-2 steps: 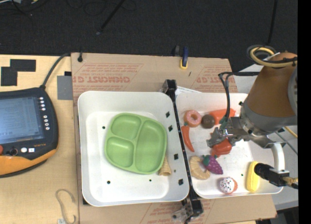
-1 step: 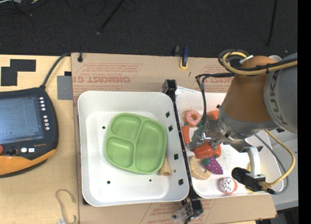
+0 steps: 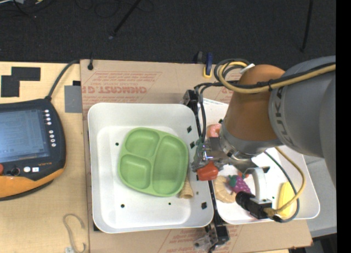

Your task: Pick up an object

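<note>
The jaws of the grey two-finger gripper [image 3: 204, 161] are hidden under the wrist; their state cannot be told. A small red plastic object [image 3: 207, 173] is seen just beneath, at the right white bin's [image 3: 310, 205] left edge. A green divided plastic plate [image 3: 154, 161] is set mid-left white bin [image 3: 104, 191].

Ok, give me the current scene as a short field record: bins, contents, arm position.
left bin: holds a green divided plate; a tan piece lies at the plate's lower right edge
right bin: red item, purple grapes, yellow banana, tan flat piece
arm: over the right bin, wrist low near the red item
bench left: teach pendant
</note>
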Motion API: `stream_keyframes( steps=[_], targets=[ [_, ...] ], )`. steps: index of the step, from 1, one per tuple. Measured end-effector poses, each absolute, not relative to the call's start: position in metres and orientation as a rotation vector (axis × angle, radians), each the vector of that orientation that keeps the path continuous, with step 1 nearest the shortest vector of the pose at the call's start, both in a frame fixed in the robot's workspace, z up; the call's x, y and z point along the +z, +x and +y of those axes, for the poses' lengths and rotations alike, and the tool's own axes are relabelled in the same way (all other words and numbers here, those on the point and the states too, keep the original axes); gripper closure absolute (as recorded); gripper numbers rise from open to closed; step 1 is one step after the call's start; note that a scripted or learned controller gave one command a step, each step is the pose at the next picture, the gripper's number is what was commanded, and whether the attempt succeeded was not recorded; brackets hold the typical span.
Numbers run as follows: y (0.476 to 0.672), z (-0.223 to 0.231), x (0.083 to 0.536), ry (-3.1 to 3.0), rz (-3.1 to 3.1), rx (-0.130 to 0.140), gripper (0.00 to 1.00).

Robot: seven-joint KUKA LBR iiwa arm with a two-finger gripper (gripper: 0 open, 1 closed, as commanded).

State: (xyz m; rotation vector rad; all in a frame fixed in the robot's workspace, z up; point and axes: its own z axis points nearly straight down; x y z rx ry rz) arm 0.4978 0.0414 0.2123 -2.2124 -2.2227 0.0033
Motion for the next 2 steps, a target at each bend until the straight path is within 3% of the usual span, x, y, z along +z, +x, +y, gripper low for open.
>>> stream_keyframes(
  steps=[1,2],
  targets=[
    [0.497,0.089,0.218,-2.214,-2.223,0.003,1.00],
    [0.502,0.090,0.238,-2.220,-2.220,0.003,1.00]
  ],
)
